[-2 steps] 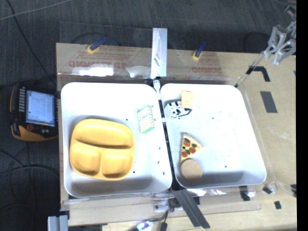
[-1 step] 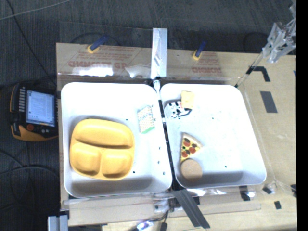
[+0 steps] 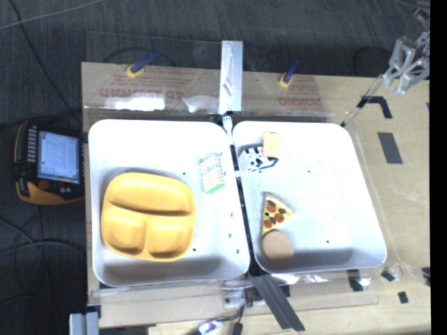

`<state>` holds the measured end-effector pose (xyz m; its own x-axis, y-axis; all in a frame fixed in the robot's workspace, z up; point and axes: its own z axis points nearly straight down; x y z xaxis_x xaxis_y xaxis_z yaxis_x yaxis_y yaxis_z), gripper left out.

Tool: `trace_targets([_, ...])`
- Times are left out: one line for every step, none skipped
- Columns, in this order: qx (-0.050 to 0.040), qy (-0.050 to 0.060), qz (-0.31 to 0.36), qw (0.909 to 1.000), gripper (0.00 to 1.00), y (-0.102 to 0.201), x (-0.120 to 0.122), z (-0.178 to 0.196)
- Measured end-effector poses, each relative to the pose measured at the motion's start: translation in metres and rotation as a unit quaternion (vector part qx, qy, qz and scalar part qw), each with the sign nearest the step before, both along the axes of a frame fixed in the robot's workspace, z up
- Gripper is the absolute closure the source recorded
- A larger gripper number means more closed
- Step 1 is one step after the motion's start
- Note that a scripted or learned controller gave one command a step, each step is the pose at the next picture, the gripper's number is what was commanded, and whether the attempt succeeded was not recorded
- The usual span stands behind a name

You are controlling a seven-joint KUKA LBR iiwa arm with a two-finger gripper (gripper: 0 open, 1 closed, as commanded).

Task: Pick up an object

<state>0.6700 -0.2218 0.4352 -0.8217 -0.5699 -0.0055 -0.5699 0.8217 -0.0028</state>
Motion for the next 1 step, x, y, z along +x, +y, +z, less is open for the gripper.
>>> trace_targets([-0.0003, 0.000, 0.145, 0.9894, 1.00, 0.0001, 0.0000, -0.0002])
